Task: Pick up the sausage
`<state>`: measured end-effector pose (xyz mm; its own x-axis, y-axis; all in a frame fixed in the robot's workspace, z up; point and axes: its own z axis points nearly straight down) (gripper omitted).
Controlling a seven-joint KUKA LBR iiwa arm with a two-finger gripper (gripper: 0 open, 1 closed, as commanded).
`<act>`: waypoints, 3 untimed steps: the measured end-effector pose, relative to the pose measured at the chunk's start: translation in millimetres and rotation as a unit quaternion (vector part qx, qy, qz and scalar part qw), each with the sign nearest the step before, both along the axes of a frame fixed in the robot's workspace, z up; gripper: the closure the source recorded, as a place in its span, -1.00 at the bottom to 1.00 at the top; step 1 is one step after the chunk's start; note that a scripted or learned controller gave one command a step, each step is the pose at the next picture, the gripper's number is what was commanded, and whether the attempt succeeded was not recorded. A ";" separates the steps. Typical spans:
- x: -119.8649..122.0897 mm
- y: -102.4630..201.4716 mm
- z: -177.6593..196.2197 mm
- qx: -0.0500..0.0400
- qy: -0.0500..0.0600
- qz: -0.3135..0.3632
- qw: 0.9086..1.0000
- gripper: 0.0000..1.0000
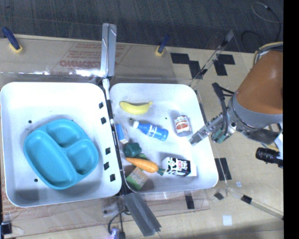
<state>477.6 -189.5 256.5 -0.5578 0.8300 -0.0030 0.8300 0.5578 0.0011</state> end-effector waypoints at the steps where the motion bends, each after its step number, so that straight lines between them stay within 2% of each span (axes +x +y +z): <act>1: -0.5 -20.9 -20.6 0.001 0.002 0.127 0.992 1.00; 2: 2.2 -20.5 -23.8 0.000 0.002 0.313 0.950 1.00; 3: 2.2 -20.7 -23.8 0.000 0.002 0.313 0.950 -1.00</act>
<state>479.7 -210.2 232.7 -0.9421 0.3353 0.0001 0.3353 0.9421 -0.0003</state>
